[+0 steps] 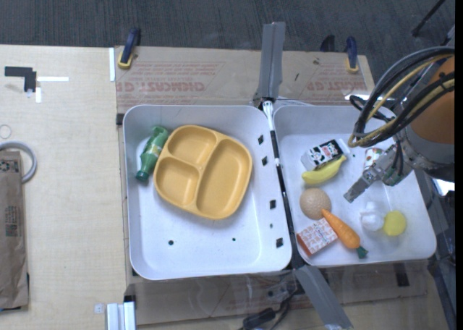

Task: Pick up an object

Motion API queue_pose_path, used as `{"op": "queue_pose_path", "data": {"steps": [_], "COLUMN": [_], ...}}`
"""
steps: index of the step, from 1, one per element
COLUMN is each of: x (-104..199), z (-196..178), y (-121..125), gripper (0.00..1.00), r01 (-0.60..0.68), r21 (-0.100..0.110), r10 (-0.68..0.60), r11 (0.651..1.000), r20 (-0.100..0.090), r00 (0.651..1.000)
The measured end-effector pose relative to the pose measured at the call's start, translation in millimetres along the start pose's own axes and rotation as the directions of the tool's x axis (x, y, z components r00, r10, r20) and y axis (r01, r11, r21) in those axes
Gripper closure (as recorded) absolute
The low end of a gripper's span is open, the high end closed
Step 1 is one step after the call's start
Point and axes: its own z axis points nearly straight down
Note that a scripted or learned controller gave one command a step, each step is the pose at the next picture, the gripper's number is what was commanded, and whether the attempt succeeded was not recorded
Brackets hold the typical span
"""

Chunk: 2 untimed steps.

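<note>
- Nearest the camera, along the front wall of the right bin (405,252): red-and-white carton (316,237) in the front-left corner, carrot (342,229) lying diagonally just beside it, stem end toward the front.
- Gripper (359,189) hangs over the middle of the right bin, tilted down and to the view's left; whether the fingers are spread or closed is not resolvable here, and nothing is visibly between them.
- Closest candidates: brown egg-like ball (315,202) just to the gripper's left, white crumpled lump (371,217) just in front of it, yellow lemon-like ball (395,223) beside that lump.
- Banana (323,171) lies toward the back-left of the tip, long axis running roughly left-right with a slight tilt; the black-and-white milk carton (324,153) touches it on the far side.
- Judgement: the white lump or the brown ball are the shortest reach; the carrot needs the fingers set across its diagonal axis.
- Left bin (145,249) holds a yellow divided plate (202,171) and a green bottle (150,152) against its left wall, well apart from the gripper.
</note>
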Motion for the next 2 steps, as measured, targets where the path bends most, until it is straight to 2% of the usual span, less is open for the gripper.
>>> {"op": "queue_pose_path", "data": {"steps": [1, 2], "x": [57.9, 58.4], "z": [73.5, 64.9], "y": [-13.7, -13.1], "gripper": [0.00, 1.00], "r01": [0.035, 0.032], "r21": [0.000, -0.001], "r10": [-0.035, -0.032], "r11": [0.999, 0.999], "r20": [0.002, -0.001], "r00": [0.999, 0.999]}}
